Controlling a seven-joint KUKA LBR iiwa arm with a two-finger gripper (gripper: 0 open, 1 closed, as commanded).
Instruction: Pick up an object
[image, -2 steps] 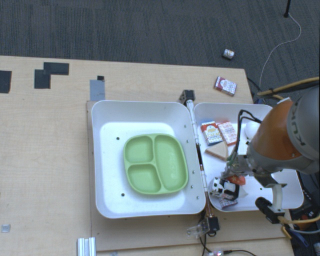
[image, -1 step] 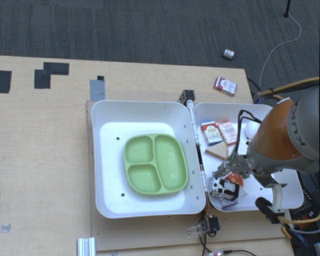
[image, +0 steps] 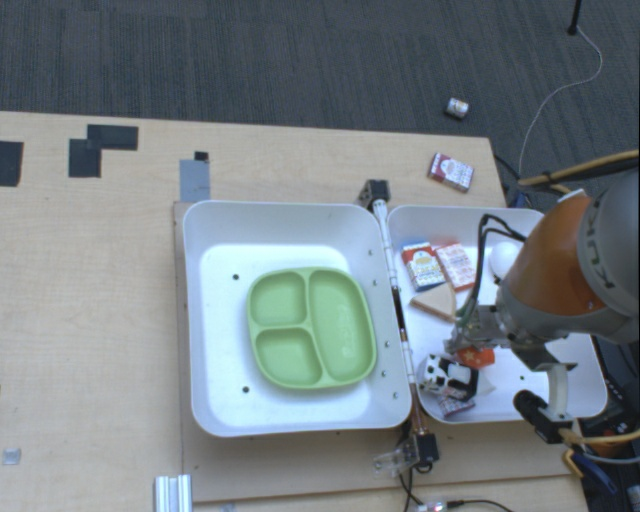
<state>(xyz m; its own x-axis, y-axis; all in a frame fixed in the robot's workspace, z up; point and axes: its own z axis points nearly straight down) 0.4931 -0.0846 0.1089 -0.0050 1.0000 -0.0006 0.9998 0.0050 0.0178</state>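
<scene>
Green tray: three compartments, centre of the left bin.
Gripper: low in the right bin, lower right of frame; grip state hidden, I cannot tell.
Small items: orange piece and black-and-white toy just beside it; two red packets above.

The grey arm with the orange band was cut off by the right edge, so you could not trace it to its base. It covered much of the right white bin, hiding that bin's far right wall and part of its floor. The gripper sat under the wrist, and you could not tell how its fingers stood. The small orange-red object beside it was partly covered. The black-and-white item was too small to identify. The print on the red-and-white packets was unreadable.
</scene>
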